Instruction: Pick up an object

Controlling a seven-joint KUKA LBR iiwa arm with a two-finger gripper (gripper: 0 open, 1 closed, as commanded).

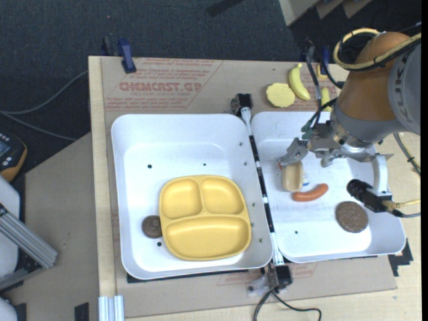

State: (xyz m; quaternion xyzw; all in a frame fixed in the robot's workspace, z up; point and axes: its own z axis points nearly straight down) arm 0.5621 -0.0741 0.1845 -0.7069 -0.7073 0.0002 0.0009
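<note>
Just below the tool, bread roll.

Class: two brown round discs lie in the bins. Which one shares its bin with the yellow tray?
The smaller disc in the left bin, touching the yellow tray.

The scene is evenly and fairly brightly lit from above. The two shallow white plastic bins come out near overexposed, their floors almost flat white with little texture. Shadows are soft and short: a faint grey shade lies under the yellow three-compartment plastic tray, and a thin dark edge lines the rims where the bins meet. The dark floor around the pale cardboard-topped bench falls off to a dim blue-grey. The orange band of the grey arm carries a mild sheen. Focus is moderate throughout; fine detail is soft and grainy, and the red print on the bench reads slightly smeared.
</note>
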